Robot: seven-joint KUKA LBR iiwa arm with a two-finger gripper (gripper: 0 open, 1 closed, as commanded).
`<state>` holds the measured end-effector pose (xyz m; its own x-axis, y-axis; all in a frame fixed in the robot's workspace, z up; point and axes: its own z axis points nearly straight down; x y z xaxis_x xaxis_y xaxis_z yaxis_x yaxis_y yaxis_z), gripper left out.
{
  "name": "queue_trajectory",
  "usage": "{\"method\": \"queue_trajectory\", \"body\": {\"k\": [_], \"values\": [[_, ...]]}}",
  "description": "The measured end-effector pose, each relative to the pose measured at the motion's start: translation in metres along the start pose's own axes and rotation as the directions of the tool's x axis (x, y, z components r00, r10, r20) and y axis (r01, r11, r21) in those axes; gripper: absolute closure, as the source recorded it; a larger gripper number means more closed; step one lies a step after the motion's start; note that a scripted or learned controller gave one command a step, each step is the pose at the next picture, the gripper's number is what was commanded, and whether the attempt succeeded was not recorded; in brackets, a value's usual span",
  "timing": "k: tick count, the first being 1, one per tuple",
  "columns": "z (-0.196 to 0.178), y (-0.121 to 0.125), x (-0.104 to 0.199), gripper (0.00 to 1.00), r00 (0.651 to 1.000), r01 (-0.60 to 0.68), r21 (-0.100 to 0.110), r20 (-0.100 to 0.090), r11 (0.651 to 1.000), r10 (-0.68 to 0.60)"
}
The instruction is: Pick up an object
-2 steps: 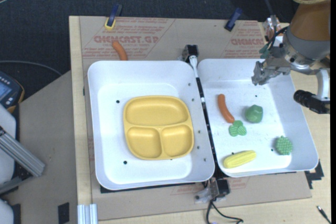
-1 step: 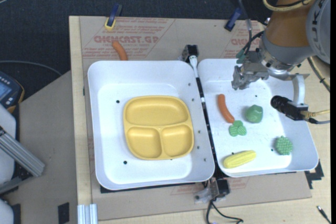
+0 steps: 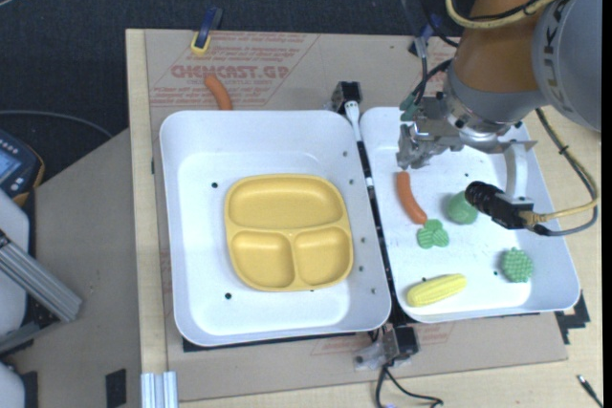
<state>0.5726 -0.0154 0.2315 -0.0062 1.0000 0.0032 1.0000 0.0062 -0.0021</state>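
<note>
Two white bins sit side by side on the bench: the left bin [image 3: 182,205] carries a yellow divided plate [image 3: 287,231], and the right bin [image 3: 555,287] holds the small toy foods we may pick from. We see the gripper [image 3: 413,153] poised at the far-left part of the right bin, directly above the far end of an orange sausage [image 3: 411,197]; whether its fingers are spread or closed we cannot tell, and nothing is visibly held between them. Near the sausage lie a green broccoli piece [image 3: 432,235], a yellow corn cob [image 3: 436,289], a green round piece [image 3: 463,211] and a green knobbly piece [image 3: 517,266]. We judge the sausage light, stiff, smooth plastic, likely to roll or slip. We would grasp it across its narrow width at mid-length, clear of the bin wall.
</note>
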Motion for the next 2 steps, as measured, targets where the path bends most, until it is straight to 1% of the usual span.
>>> {"method": "queue_trajectory", "body": {"k": [1, 2], "values": [[0.016, -0.002, 0.037, 1.00, 1.000, -0.001, 0.002, 0.001, 1.000, 0.001], [-0.003, -0.002, 0.035, 1.00, 1.000, -0.005, -0.006, 0.003, 1.000, 0.005]]}}
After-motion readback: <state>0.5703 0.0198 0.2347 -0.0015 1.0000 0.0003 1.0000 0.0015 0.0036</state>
